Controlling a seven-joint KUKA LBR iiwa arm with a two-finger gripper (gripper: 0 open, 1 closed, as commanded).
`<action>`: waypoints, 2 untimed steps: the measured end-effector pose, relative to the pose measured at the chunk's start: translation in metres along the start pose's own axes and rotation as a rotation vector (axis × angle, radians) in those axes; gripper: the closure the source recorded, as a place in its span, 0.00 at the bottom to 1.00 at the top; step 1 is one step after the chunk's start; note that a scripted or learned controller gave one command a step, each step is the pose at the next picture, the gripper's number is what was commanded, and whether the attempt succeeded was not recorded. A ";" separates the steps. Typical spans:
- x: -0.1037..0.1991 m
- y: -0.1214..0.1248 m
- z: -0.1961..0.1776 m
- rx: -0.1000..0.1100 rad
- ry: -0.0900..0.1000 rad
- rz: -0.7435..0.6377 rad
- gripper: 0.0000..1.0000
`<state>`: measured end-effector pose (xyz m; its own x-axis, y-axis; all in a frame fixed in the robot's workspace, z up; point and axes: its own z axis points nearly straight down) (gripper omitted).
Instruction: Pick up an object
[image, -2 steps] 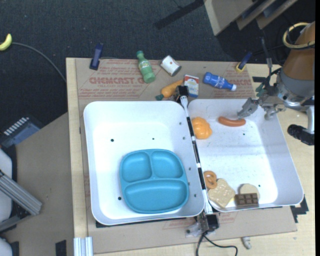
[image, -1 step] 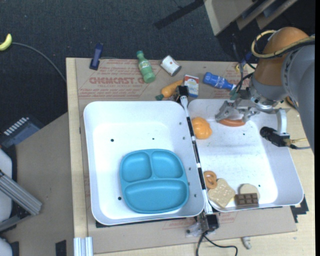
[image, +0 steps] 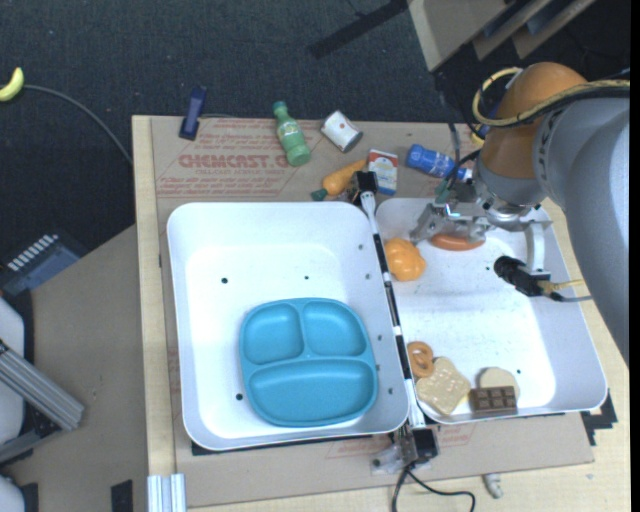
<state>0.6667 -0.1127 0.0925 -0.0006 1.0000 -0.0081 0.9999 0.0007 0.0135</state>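
While hand (image: 452, 222) hovers, grip unreadable: right bin (image: 560, 385) has five items, left bin (image: 200, 300) one blue tray (image: 307, 361).

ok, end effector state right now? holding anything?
End effector: cannot be told whether open or closed. It sits low over the far end of the right bin, right at a reddish-orange item; no grasp can be confirmed.

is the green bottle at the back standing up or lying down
Lying down. The green bottle lies on its side on the cardboard sheet behind the left bin, outside both bins, its white cap toward the far edge.
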 end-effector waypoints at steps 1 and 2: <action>0.009 -0.016 0.000 0.000 0.000 0.002 0.00; -0.063 -0.070 -0.052 0.013 0.007 0.002 0.00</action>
<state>0.5965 -0.1756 0.1439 0.0014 1.0000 -0.0016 1.0000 -0.0014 0.0000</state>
